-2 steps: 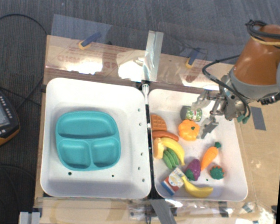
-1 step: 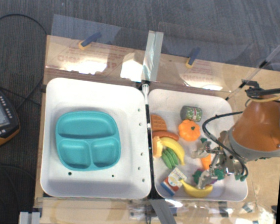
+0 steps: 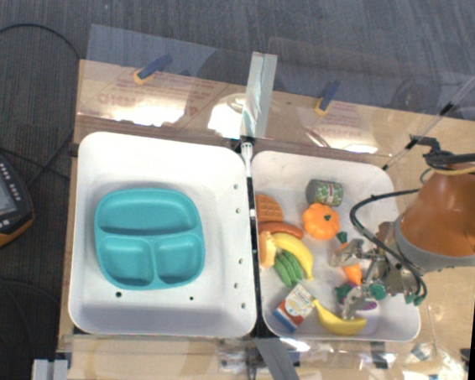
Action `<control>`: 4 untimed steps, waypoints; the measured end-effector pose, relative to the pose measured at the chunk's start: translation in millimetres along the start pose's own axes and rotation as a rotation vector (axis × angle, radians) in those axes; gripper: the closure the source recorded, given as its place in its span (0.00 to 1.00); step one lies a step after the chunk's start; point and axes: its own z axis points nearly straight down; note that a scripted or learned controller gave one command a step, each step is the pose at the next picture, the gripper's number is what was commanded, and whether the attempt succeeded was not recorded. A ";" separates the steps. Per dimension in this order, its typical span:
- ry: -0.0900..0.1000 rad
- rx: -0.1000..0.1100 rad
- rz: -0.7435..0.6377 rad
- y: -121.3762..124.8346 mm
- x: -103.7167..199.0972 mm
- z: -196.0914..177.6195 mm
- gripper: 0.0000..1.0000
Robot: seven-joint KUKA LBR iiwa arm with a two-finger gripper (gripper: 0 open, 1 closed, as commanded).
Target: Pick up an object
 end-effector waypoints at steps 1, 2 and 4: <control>0.000 0.004 -0.001 0.0 -1.1 -9.2 1.00; 0.000 0.003 0.147 45.1 -96.2 0.5 1.00; -0.001 0.001 0.249 35.5 -36.1 0.8 0.00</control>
